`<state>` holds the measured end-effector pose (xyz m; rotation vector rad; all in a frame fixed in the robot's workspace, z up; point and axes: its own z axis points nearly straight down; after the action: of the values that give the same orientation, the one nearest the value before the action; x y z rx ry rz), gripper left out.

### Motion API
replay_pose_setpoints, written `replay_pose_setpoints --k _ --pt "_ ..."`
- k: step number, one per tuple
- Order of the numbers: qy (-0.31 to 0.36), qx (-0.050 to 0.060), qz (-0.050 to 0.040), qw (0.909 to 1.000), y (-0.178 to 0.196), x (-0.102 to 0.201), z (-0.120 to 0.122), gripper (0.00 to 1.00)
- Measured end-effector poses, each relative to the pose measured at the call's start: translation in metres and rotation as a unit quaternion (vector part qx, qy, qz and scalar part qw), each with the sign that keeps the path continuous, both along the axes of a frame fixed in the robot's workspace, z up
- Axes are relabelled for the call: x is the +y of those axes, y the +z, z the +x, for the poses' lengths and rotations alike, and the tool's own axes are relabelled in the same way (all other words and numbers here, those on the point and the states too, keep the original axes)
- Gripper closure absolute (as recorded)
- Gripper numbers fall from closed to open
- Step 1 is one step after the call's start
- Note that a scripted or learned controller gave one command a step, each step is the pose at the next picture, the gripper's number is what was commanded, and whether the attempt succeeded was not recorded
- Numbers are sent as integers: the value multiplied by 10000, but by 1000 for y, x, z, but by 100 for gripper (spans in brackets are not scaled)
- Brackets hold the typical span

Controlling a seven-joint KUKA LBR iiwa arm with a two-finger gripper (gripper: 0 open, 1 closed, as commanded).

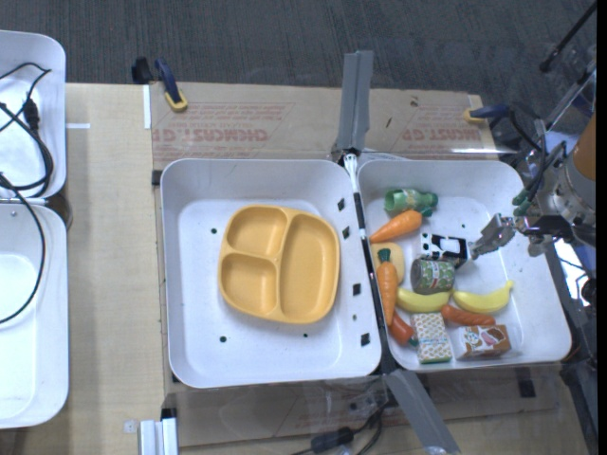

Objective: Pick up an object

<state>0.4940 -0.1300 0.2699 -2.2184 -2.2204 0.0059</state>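
Meanwhile, the hand [491,235] hangs over the right bin [493,180] at the right of the frame, its metal fingers [486,239] angled down-left toward a small black-and-white object [444,247]; whether they are spread or pressed together cannot be told, and nothing shows between them. Just below lie a green-labelled can [433,275], two bananas [484,298], carrots [395,226], a green bottle [410,200] and two small cartons [483,340], crowded toward the bin's left and lower parts. At frame centre, the left bin [190,254] holds a yellow divided plate [281,263]. Both bins sit on the counter [104,254].
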Motion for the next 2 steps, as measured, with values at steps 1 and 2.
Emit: replay_pose_setpoints --k 1,2 --pt "-388 4 8 9992 -138 -46 3 0" --pt "-398 1 9 9992 -181 -69 3 0"
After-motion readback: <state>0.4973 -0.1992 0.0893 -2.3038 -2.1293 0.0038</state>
